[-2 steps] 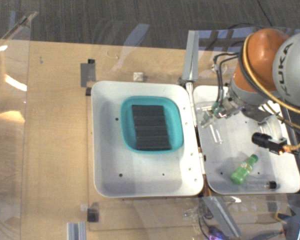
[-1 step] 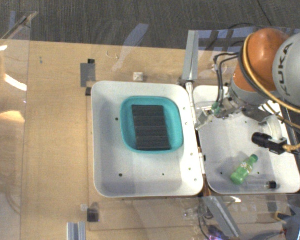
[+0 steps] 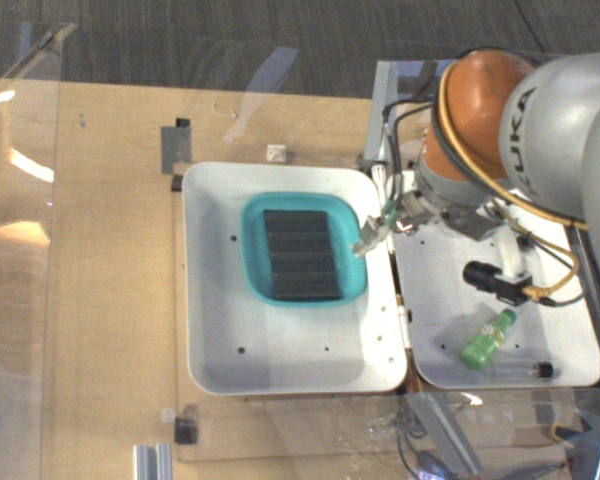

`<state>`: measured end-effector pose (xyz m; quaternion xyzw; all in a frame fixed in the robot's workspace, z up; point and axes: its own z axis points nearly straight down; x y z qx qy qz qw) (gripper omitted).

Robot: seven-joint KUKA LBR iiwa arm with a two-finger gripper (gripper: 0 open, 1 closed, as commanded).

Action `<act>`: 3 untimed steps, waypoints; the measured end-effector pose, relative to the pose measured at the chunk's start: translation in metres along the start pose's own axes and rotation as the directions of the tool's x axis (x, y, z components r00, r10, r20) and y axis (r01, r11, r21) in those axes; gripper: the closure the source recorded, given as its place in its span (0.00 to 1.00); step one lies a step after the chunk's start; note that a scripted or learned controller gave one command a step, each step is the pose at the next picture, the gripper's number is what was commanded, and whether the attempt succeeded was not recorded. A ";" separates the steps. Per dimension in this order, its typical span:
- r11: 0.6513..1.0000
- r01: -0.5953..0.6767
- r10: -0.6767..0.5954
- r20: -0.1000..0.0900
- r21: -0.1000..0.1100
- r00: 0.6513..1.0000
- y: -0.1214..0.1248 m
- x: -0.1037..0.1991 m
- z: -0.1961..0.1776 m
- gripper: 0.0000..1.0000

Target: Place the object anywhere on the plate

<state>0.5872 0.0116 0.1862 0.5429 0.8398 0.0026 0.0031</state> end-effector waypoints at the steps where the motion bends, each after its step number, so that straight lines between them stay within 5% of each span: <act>1: 0.989 0.147 -0.147 0.001 0.002 0.989 0.028 -0.061 0.001 0.00; 3: 0.985 0.171 -0.171 0.001 0.000 0.985 0.050 -0.041 0.000 0.00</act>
